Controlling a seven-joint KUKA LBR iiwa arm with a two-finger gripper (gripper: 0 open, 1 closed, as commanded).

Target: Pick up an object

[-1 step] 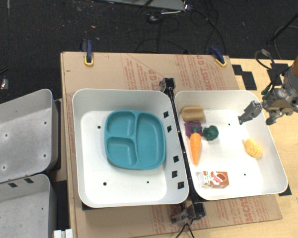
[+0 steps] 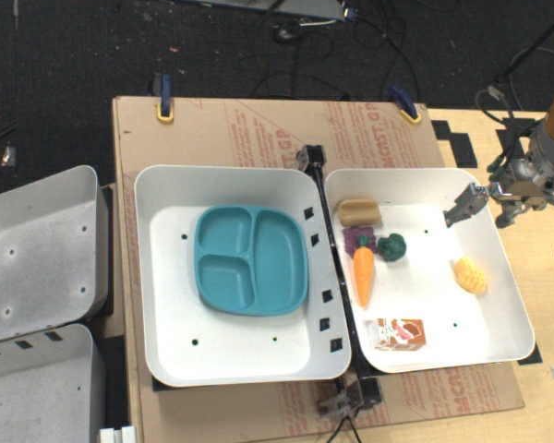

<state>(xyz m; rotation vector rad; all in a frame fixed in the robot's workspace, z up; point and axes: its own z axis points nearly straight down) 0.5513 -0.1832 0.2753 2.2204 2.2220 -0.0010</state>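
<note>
- Since the camera is looking down at a slant, the nearest thing in the right bin (image 2: 512, 317) is the small printed packet (image 2: 401, 333), lying flat near the front wall, well apart from everything else (an easy one to come down on, I would judge).
- Farther back, the carrot (image 2: 363, 274) is lying lengthwise just beside the wall shared with the left bin (image 2: 166, 340), which is likely leaving little room for a finger on that side.
- Level with it, the yellow corn piece (image 2: 470, 275) is sitting alone toward the right wall, nearest to the arm.
- Behind the carrot, the purple piece (image 2: 355, 241) and the green broccoli (image 2: 391, 245) are crowding together, seemingly touching, so a clean grip there is looking harder.
- Farthest back, the tan bread roll (image 2: 359, 212) is resting near the rear wall.
- The teal divided plate (image 2: 252, 259) is taking up the middle of the left bin.
- At the right bin's far right rim, the gripper (image 2: 485, 209) is hanging with its two fingers spread apart and nothing between them, tilted in from the right; no object is being picked yet.
</note>
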